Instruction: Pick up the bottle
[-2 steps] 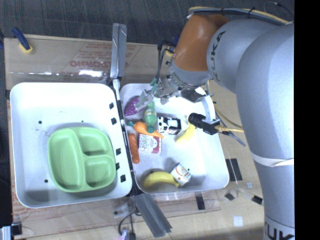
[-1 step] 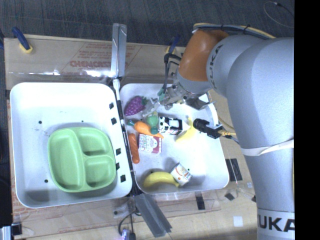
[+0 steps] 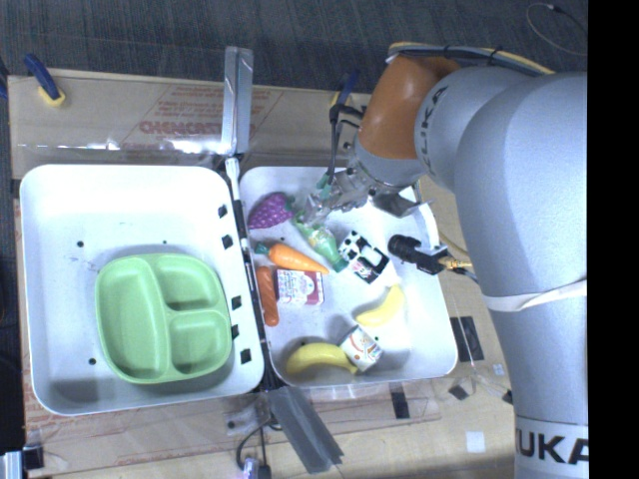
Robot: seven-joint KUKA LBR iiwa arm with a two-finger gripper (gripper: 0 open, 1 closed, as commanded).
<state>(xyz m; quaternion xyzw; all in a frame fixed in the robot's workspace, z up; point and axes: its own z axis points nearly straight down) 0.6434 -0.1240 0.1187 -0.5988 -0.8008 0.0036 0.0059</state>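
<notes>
- The bottle (image 3: 321, 230) lies on its side in the upper part of the right bin (image 3: 431, 339). It is a small clear plastic one with a greenish label or tint, its body slanting from upper left to lower right.
- The end effector (image 3: 329, 200) is down over the bottle's upper end, at the bin's back wall; whether it is apart or closed cannot be told from this angle, nor whether the bottle is in its grip.
- Purple grapes (image 3: 271, 211) sit just left of the bottle; a carrot (image 3: 296, 257) lies just below it.
- A black-and-white object (image 3: 361, 253) rests just right of the bottle's lower end.
- Further forward lie a red-and-white packet (image 3: 298, 287), two bananas (image 3: 318, 357) (image 3: 380, 307) and a small can (image 3: 363, 349).
- The left bin (image 3: 60, 198) holds a green divided plate (image 3: 165, 317).
- Both bins sit on the surface (image 3: 130, 108).
</notes>
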